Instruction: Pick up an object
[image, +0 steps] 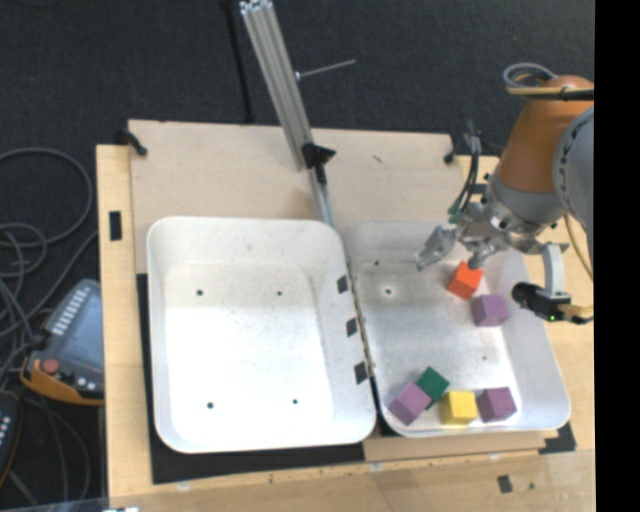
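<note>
Hovering spread open beside an orange block (463, 281) in the right bin (400, 330), the pincer (455, 250) grips nothing, so picking remains undone.

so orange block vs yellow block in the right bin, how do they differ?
Orange block lies near the bin's far end, right by the gripper; yellow block lies at the near edge. Orange stands apart from other blocks; yellow sits between the green block and a purple block. Both look like similar-sized cubes.
</note>
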